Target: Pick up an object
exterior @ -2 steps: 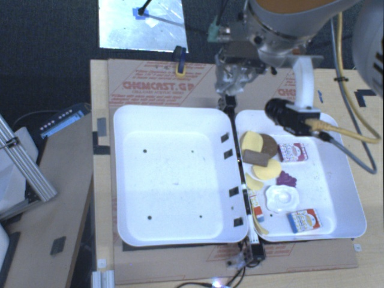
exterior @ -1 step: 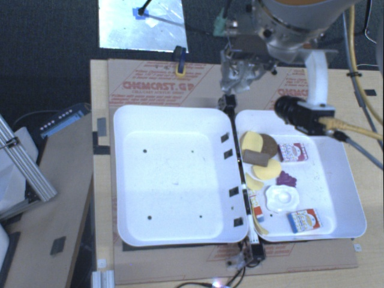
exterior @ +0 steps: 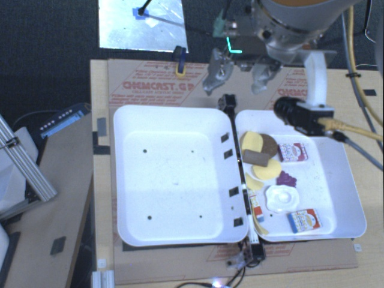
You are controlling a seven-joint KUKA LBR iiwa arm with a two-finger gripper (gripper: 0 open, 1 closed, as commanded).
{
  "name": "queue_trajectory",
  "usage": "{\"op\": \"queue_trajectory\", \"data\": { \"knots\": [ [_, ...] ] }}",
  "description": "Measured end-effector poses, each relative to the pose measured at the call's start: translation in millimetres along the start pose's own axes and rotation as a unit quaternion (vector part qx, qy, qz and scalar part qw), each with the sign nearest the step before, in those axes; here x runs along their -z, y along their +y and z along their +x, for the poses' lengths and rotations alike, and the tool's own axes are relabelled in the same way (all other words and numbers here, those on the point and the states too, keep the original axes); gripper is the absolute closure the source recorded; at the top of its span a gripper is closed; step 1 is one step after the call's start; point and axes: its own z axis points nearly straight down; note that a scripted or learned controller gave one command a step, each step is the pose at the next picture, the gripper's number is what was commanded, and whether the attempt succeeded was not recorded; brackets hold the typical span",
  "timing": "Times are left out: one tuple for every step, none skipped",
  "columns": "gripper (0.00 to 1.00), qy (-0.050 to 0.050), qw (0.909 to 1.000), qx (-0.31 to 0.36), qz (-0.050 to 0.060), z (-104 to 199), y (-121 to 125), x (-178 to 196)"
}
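Overhead view of the worktop point(exterior: 102, 161) with two white bins. I hold the gripper point(exterior: 240, 77) raised above the far edge of the bins, near the divider between them; its jaws stand spread, two metal fingers point(exterior: 217, 75) apart with nothing between them. The left bin point(exterior: 174, 173) carries no objects that I can make out. The candidates for picking all lie in the right bin point(exterior: 342, 185), clustered against its left wall: a yellow round piece point(exterior: 252, 141) touched by a brown block point(exterior: 257, 157), a second yellow disc point(exterior: 267, 171) just below, a small purple item point(exterior: 288, 178), a white fried-egg toy point(exterior: 281, 198), and two small cartons, one red-and-white point(exterior: 293, 152) and one blue-ended point(exterior: 304, 221). I judge the spread jaws and the high pose as a pre-grasp stance: no object is chosen by contact yet, and the descent is not begun. The crowding at the wall may hinder a clean pinch; the cartons lie more apart and look easier to me
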Motion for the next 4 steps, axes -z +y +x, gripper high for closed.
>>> {"op": "queue_trajectory", "data": {
  "knots": [
    [0.0,-0.002,1.0,0.002,0.008,56.8,-29.9,-150.4],
    [1.0,0.001,1.0,0.003,0.0,54.5,-26.4,-131.2],
    [1.0,0.001,1.0,0.0,-0.002,63.4,-26.4,-79.3],
    [1.0,0.001,1.0,0.0,-0.002,62.8,-26.4,-30.5]
  ]
}}
